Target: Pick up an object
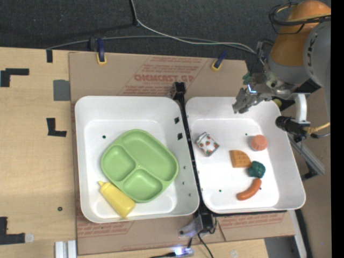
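Nearest the camera, along the front of the left bin, a yellow squeeze bottle lies on its side, its cap end pointing toward the left wall and its body touching the front rim of a green divided plate. The plate has three compartments and sits tilted slightly, taking up most of that bin's floor.

In the right bin, the closest item is an orange-red sausage, curved, near the front right. Just behind it, touching or almost touching its upper end, is a dark green lump whose shape is hard to make out. Just beside that, to the left, lies a small orange waffle-like square. Farther left, near the divider between the bins, sits a small white cube with red and green marks; its pattern is too small to read. Toward the right wall rests a pinkish-orange round piece.

Farthest back, the gripper hangs over the rear edge of the right bin, well apart from every item. Its dark fingers blur together against the bin wall, so I cannot tell how far open they are; nothing is visible between them. The arm's upper body is cut off at the right edge.
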